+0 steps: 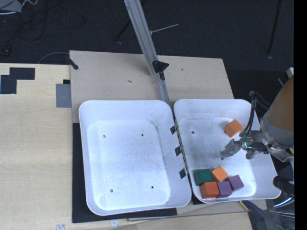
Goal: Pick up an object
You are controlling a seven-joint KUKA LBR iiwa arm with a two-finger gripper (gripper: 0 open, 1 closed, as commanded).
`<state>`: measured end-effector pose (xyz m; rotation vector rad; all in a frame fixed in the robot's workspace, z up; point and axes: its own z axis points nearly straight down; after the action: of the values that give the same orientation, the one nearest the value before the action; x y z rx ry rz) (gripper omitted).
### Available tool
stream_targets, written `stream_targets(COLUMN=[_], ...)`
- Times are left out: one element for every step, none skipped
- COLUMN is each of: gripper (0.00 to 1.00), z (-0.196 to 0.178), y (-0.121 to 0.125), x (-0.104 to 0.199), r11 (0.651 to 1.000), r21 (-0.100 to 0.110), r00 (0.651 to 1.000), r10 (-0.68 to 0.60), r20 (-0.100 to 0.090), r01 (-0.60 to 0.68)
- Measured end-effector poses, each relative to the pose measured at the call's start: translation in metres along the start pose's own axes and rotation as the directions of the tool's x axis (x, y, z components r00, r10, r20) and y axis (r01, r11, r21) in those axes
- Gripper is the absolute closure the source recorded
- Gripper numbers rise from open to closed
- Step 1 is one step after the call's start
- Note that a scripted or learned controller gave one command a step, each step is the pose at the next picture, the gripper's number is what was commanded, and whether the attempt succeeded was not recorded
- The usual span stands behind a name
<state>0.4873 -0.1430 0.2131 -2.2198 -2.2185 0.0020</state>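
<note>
Camera view, from above at a slant: two shallow white bins side by side on bench (144,75). Left bin (91,114) w/ speckled floor. Right bin (206,107) w/ six blocks.

Grey arm (280,123) w/ orange band reaching in from right over right bin's far side. Gripper (230,150) low above bin floor, pointing left, betw. lone orange block and cluster at near edge. Fingers dark, seen end-on against the floor; cannot tell whether apart or together. Nothing visible betw. them.

Lone orange block (233,127) toward bin's back right, near gripper, just up-frame of it, apart from rest.

Cluster at near edge of right bin: green block (202,176) at left; small orange block (219,173) just right of it; red-orange block (209,189) in front, touching purple block (224,188); second purple block (236,181) at right end, pressed against the first. All flat on floor, bunched close.

Behind bins: slanted metal rail (143,32) running from top of frame down to seam betw. bins, black clamp (159,66) partway along. Black clips (177,150) on shared wall. Pale wood surface (33,143) at left.
</note>
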Motion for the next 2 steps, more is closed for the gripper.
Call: stream_targets(gripper=[0.0,0.0], z=[0.122,0.122], y=[0.023,0.086], x=[-0.065,-0.066], r11=[1.0,1.0], r21=[-0.002,-0.006], r00=[1.0,1.0], r10=[0.002,-0.003], r20=[0.0,0.002], r01=[-0.002,0.003])
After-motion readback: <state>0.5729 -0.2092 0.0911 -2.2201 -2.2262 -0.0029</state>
